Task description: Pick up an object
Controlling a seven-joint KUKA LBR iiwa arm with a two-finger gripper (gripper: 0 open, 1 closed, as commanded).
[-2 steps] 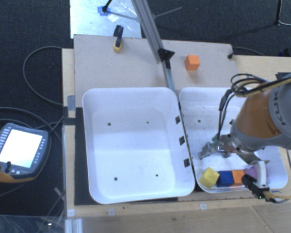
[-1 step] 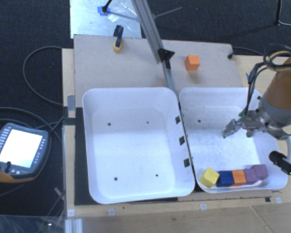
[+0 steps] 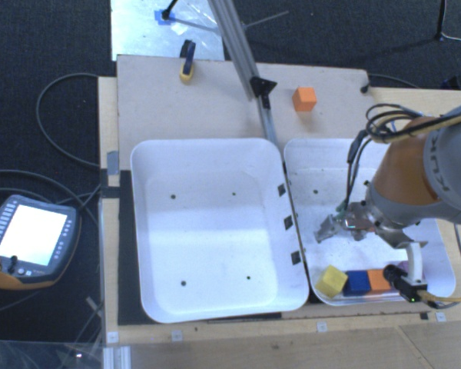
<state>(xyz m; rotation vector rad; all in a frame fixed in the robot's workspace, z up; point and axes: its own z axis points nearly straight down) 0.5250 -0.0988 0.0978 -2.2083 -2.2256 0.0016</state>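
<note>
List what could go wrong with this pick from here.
1. The yellow block, blue block and orange block sit packed in a row against the right bin's near wall, so the fingers may have no room to close around just one.
2. The gripper hangs above the blocks and off to their left, so a straight descent would likely land on bare bin floor.

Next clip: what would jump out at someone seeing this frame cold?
First the grey arm with its orange band, reaching in from the right over the right bin, its pincer low above the bin floor. Next the bright blocks at that bin's near edge: yellow block, blue block, orange block. A lone orange cube sits on the board behind the bins.
</note>
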